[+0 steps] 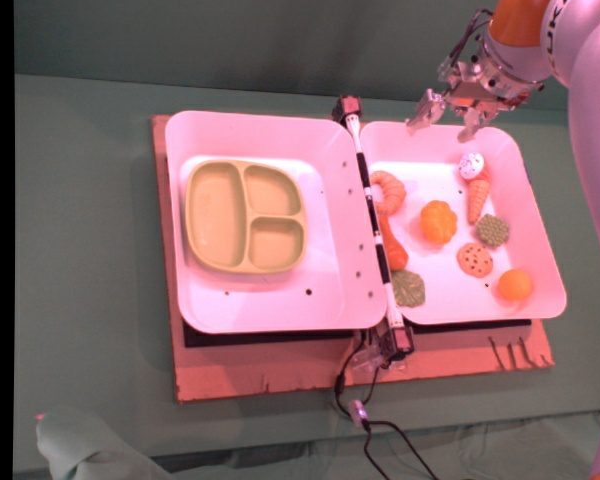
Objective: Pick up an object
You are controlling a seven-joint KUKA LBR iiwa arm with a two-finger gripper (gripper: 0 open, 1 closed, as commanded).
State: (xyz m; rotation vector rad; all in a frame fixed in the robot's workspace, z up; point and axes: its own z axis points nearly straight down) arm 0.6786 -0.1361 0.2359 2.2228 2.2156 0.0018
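**Operator:** While the arm (580, 28) reaches in from the right, where does the gripper (448, 113) sit?

**Technician:** It hangs above the far rim of the right bin (540, 268), near the bin's back edge. Its two fingers (424, 109) stand spread apart, with nothing between them.

**Operator:** What does the right bin contain?

**Technician:** Several toy foods. A white spotted egg (471, 165) lies nearest the gripper, touching the top of a carrot (476, 199). An orange pumpkin (438, 221) sits mid-bin. A curved orange piece (387, 190) lies against the left wall, with a red-orange piece (395, 255) below it. A green leaf (408, 288) rests at the near left corner. A green round piece (492, 230), a brown cookie (474, 259) and an orange ball (514, 285) occupy the right side.

**Operator:** Does the gripper touch any item?

**Technician:** No. All items rest on the bin floor, apart from the gripper.

**Operator:** And the left bin (210, 308)?

**Technician:** It holds a green divided plate (245, 215), lying flat, with three compartments.
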